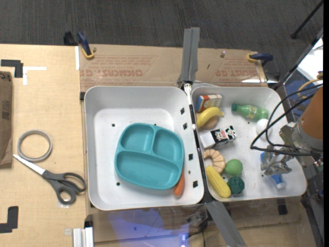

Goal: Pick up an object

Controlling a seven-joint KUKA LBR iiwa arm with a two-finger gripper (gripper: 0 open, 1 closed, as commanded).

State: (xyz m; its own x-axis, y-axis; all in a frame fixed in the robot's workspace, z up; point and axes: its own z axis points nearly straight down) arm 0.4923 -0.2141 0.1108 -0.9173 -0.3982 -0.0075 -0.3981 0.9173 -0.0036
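The arm enters from the right side of the counter, and its claw (273, 164) is low inside the right bin (247, 192), near that bin's front right corner. The metal parts of the claw are small and blurred, so I cannot tell how it is set. Just under it is a small blue piece (278, 179), but whether this is a toy or part of the tool is unclear. No object is seen lifted, so I judge the step in hand is the descent to a grasp, not yet the lift.

The candidates lie mostly at the left side of this bin: a banana (208, 117), a green bottle (250, 110), a small black and white carton (223, 135), a shrimp (215, 159), a corn cob (217, 181) and a green ball (234, 167). They are well apart from the claw. The next move probably calls for closing on something beneath the claw and rising straight, or for moving left toward these toys.

The left bin (97, 138) holds a teal divided plate (149, 157) with a carrot (179, 187) at its edge. On the wooden counter, left, lie scissors (51, 178) and a tape roll (34, 144). Behind is brown cardboard (128, 71) held by clamps, and dark carpet (154, 9).
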